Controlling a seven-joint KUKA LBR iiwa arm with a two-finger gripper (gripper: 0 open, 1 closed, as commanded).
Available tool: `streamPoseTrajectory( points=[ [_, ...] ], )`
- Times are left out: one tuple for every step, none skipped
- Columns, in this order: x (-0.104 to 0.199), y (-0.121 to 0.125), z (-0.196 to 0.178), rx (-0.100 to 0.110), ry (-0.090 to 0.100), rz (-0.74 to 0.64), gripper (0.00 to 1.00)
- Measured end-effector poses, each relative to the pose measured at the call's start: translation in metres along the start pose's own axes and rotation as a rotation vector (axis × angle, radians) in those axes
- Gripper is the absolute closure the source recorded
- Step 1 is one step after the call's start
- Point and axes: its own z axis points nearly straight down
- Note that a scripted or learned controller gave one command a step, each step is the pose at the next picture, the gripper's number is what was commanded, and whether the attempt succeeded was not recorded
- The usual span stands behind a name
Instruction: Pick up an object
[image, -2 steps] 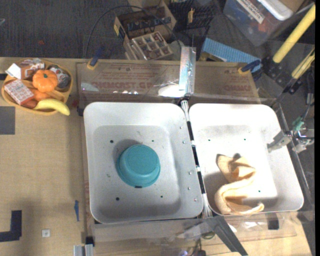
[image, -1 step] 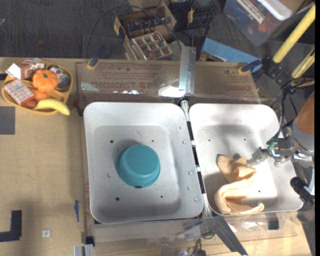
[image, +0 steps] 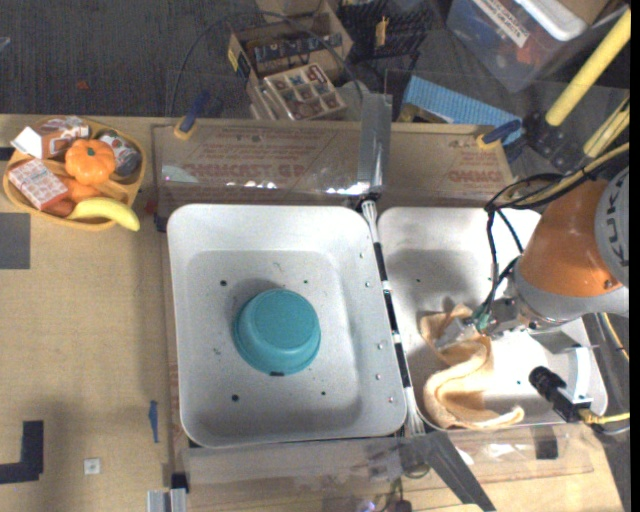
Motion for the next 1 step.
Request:
streamPoseTrajectory(
  points=[
    [-0.0005, 0.0017, -0.0083, -0.004, 0.003, 0.003, 1.0]
  ],
)
